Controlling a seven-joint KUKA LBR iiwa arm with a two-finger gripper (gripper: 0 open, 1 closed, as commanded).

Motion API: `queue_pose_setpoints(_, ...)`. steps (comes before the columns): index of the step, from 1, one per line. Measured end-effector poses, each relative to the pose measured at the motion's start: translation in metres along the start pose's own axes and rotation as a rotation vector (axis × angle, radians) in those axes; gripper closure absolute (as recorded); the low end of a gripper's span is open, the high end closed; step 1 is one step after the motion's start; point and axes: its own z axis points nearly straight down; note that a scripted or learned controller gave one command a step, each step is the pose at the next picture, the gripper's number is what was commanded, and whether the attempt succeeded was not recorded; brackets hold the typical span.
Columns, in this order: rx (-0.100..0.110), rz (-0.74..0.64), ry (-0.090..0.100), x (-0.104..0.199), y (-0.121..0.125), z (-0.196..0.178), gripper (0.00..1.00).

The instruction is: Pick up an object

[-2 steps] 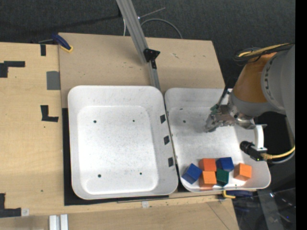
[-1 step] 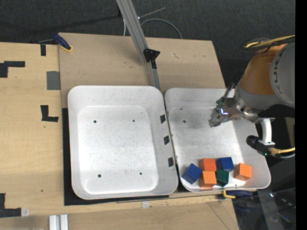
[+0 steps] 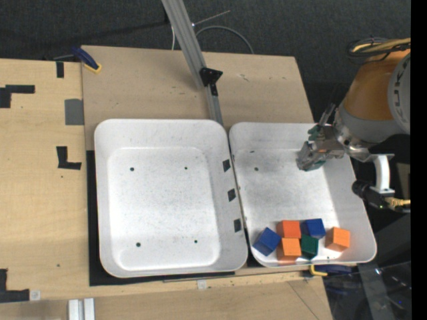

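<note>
coloured blocks (image 3: 300,237), clustered, right bin's (image 3: 280,185) near edge

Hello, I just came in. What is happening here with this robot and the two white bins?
A grey arm with an orange band reaches in from the right, and its gripper hangs over the upper part of the right bin. Nothing is visible between its fingers. The blocks lie together at that bin's near edge: two blue, three orange and one green. The left bin sits beside it. No block is picked up yet.
</note>
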Motion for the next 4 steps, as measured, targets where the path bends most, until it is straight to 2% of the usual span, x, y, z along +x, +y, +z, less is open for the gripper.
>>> queue_pose_setpoints(1,0.000,0.000,0.000,0.000,0.001,-0.032,1.00)
queue_pose_setpoints(2,0.004,0.001,0.000,0.046,-0.024,-0.029,1.00)
queue_pose_setpoints(3,0.005,-0.004,0.003,0.097,-0.038,-0.040,1.00)
queue_pose_setpoints(4,0.007,-0.004,0.002,0.146,-0.046,-0.029,1.00)
